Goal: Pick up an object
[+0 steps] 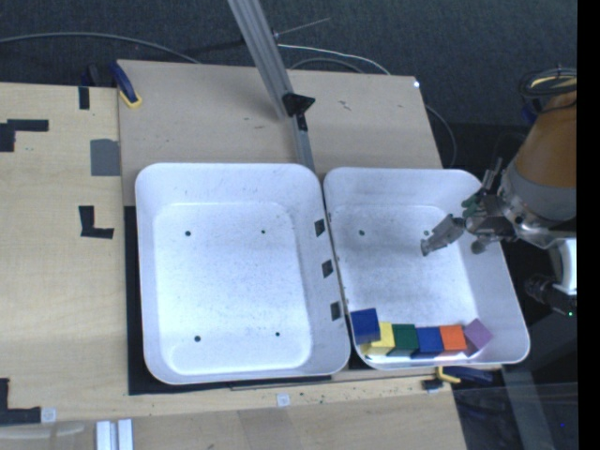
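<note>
The gripper (441,242) is hanging over the right bin (487,279), reaching in from that bin's right rim. One grey finger (437,240) is projecting leftward over the speckled floor. The rest of the fingers are blurring into the dark wrist hardware behind, so I cannot tell whether they are apart or together. Nothing is visible between them.

Well below the gripper, a row of blocks is lying against the bin's near wall: a blue block (364,323), a yellow block (382,341), a green block (404,337), a second blue block (429,340), an orange block (452,337) and a purple block (477,333). The yellow block is partly hidden by the first blue block overlapping it. The left bin (150,251) is sitting far to the gripper's left. The arm (548,157) is running out of view at the right.
</note>
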Controlling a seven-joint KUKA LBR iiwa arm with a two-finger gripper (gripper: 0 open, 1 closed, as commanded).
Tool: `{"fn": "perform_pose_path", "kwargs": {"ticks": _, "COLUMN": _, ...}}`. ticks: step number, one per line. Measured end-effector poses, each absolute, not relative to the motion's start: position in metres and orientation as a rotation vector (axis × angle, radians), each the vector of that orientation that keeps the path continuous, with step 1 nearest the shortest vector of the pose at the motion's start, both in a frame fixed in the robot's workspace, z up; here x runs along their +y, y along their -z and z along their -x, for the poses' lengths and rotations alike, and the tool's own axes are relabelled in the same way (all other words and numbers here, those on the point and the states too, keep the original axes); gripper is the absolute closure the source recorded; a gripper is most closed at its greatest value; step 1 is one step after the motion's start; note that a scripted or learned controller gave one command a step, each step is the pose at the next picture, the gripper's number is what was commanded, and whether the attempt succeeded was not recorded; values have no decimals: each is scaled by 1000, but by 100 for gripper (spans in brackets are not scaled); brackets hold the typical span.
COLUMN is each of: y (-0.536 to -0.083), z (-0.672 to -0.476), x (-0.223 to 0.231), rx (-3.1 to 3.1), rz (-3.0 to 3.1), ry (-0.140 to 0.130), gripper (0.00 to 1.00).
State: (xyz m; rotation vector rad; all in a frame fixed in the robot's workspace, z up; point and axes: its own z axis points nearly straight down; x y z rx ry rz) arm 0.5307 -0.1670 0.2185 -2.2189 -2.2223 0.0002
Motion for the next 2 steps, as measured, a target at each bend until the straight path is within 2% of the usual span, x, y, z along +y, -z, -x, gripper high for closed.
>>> {"fn": "perform_pose_path", "kwargs": {"ticks": 1, "y": -264, "z": -524, "x": -78, "rx": -2233, "rz": 2210, "ry": 6, "gripper": 0}}
{"fn": "perform_pose_path", "kwargs": {"ticks": 2, "y": -259, "z": -516, "x": -150, "rx": -2216, "rz": 2227, "ry": -6, "gripper": 0}}
